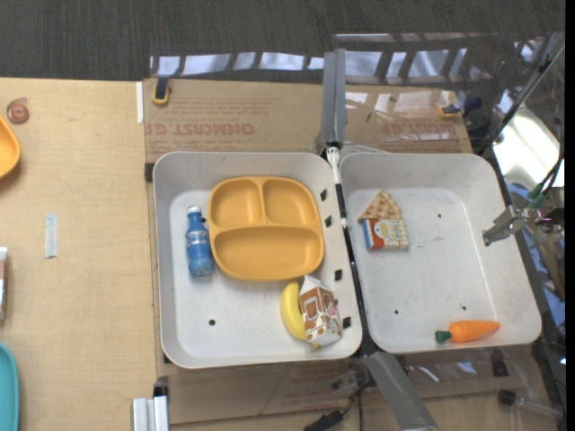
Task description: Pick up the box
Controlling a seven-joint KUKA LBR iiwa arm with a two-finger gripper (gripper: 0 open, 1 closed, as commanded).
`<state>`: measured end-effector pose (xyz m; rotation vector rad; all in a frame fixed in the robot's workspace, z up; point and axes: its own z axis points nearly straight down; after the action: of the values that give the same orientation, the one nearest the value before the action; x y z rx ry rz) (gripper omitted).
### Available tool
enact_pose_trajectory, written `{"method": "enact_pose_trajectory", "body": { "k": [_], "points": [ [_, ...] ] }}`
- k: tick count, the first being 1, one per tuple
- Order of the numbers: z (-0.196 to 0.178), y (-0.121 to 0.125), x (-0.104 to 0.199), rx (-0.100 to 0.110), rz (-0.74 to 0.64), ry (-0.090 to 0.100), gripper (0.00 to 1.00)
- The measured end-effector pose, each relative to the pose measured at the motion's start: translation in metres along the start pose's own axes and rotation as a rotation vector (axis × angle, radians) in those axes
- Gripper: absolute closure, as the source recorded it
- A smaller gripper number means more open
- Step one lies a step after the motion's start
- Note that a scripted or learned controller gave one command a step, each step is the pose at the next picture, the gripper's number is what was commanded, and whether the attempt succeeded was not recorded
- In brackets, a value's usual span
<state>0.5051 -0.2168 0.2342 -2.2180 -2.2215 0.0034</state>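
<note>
Box — one, carrot — one

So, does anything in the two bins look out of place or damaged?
Yes: the carton in the left bin lies tilted against the banana and looks crumpled. The small box in the right bin seems intact.

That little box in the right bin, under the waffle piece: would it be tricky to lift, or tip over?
The small box lies flat on the right bin floor, so it probably won't tip or roll. It looks like light, stiff cardboard with flat sides, likely easy to pinch. The waffle piece touching its top edge may shift if the box moves.
</note>
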Motion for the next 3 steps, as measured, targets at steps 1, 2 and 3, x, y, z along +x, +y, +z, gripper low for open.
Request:
{"method": "enact_pose_trajectory", "body": {
  "k": [1,2,3],
  "points": [
    [0.082,0.019,0.052,0.000,-0.075,0.000,0.00],
    [0.137,0.077,0.113,-0.011,-0.267,-0.002,0.00],
    [0.136,0.110,0.115,-0.014,-0.324,-0.004,0.00]
  ]
}}
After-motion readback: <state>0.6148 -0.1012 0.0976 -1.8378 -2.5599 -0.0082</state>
